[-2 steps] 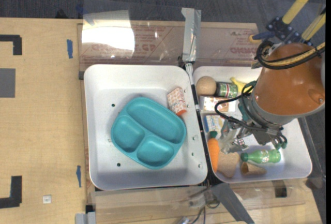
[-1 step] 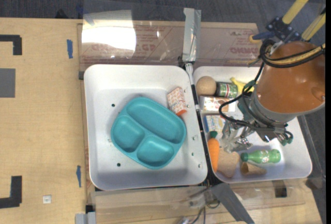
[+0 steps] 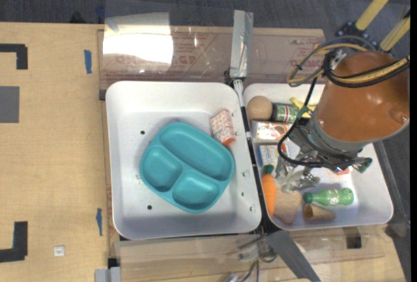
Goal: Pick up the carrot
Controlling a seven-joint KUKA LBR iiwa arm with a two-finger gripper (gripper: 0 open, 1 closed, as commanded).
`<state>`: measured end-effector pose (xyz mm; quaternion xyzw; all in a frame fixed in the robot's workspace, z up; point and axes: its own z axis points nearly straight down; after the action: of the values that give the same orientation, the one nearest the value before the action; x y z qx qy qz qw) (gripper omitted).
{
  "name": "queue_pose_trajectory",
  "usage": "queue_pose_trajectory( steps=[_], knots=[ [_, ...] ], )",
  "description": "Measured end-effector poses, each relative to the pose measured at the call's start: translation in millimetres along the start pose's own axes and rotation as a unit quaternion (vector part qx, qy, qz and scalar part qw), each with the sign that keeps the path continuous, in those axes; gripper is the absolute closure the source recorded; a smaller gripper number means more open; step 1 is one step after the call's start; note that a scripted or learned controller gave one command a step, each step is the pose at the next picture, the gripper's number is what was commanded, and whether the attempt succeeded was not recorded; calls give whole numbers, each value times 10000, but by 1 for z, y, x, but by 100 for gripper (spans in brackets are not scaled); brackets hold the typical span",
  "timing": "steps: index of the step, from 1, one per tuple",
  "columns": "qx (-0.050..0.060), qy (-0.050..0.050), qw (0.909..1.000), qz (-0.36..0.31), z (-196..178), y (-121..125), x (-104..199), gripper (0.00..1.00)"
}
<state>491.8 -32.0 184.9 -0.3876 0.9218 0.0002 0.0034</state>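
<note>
Two white bins sit side by side on the table; the carrot [image 3: 268, 189] lies along the right bin's [image 3: 381, 206] left wall. Just beside it hangs the claw [image 3: 301, 176]; its grip cannot be told.

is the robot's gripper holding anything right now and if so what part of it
It cannot be told. The two-finger gripper hangs low in the right white bin, beside the orange carrot, which lies along the bin's left wall, but whether anything sits between its fingers is unclear.
</note>
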Motion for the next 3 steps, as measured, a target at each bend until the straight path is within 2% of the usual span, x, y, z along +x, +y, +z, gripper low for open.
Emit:
queue_pose_trajectory(
  steps=[1,2,3],
  knots=[
    [-1,2,9972,-748,0,-20,13,100],
    [-21,14,9655,-2604,0,4,12,100],
    [9,4,9566,-2914,-46,-13,28,100]
  ],
)
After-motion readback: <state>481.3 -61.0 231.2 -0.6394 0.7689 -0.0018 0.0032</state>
